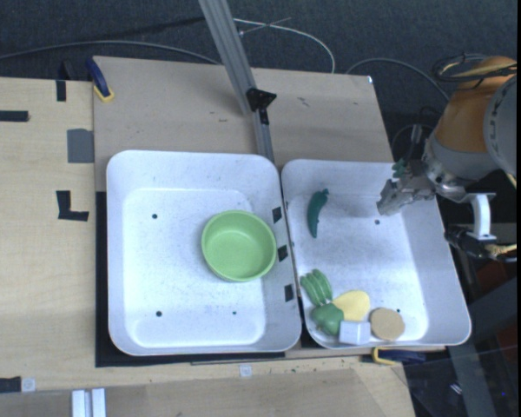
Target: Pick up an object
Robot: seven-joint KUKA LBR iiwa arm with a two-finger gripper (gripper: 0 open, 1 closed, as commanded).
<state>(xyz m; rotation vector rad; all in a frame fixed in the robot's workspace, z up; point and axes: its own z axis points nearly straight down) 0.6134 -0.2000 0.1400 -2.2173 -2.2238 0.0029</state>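
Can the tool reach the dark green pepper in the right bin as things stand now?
Probably yes. The pepper lies alone on bare bin floor, and the tool hangs beside it with nothing between them.

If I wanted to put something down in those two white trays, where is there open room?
Left bin: bare floor all around the green bowl. Right bin: open middle between the dark green pepper and the end effector. Crowded: its near edge, around the yellow piece.
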